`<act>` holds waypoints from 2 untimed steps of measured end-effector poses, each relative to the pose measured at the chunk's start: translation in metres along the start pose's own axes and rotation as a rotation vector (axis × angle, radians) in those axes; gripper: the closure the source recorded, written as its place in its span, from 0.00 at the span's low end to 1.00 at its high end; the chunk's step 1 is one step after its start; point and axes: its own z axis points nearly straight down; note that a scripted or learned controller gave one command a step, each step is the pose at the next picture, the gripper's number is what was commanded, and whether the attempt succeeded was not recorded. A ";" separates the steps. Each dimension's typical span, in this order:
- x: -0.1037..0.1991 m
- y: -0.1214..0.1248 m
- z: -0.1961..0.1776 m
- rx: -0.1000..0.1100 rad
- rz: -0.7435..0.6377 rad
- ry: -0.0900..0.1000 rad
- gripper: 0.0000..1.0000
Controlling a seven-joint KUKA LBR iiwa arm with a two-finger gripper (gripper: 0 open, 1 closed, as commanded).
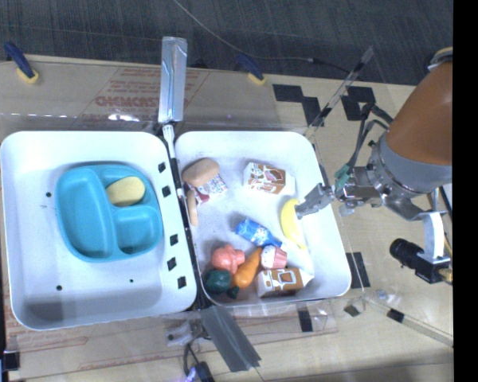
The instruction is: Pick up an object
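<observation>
The right bin (223, 143) holds several toy foods. Among them are a yellow banana (290, 223), a small milk carton (265, 177), a bread roll (200, 170), a blue packet (253, 231), an orange carrot (249, 267), a pink piece (227, 258) and a brown carton (280, 281). My gripper (312, 202) hangs over the bin's right rim, just right of and above the banana's upper end. Nothing is visibly held in it. The grey arm with its orange band (426, 118) comes in from the right.
The left bin (32, 293) carries a blue divided tray (95, 213) with a yellow lump (126, 190) in it. A dark green piece (218, 280) lies at the right bin's front left. A metal clamp (172, 78) stands between the bins at the back.
</observation>
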 end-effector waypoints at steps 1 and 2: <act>0.020 -0.006 0.114 0.007 -0.056 0.003 0.00; 0.008 0.029 0.197 -0.004 -0.107 0.000 0.00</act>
